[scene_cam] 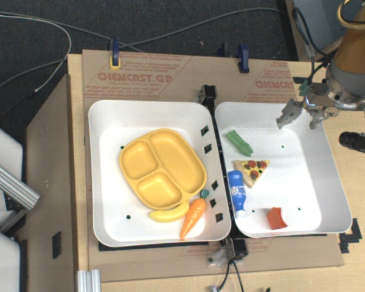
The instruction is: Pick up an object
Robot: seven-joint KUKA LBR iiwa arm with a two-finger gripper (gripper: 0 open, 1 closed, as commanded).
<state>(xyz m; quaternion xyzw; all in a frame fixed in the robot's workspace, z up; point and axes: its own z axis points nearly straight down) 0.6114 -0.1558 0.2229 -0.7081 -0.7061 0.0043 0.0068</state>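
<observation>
My gripper (303, 117) hangs over the far right corner of the right bin (316, 163), fingers spread apart and open, nothing between them. Below it in that bin lie a green pod (238, 143), a pizza slice (252, 170), a blue bottle (236, 192) against the left wall, and a red block (276, 218) near the front. The left bin (103, 163) holds a yellow divided plate (163, 166), a banana (168, 213) and an orange carrot (193, 216) at the front.
The bins sit on a cardboard sheet (170, 72) held by a yellow clamp (115, 53) and a blue clamp (244, 59) at the back edge. Black clips run along the divider (214, 157) between bins. Cables cross the dark floor behind.
</observation>
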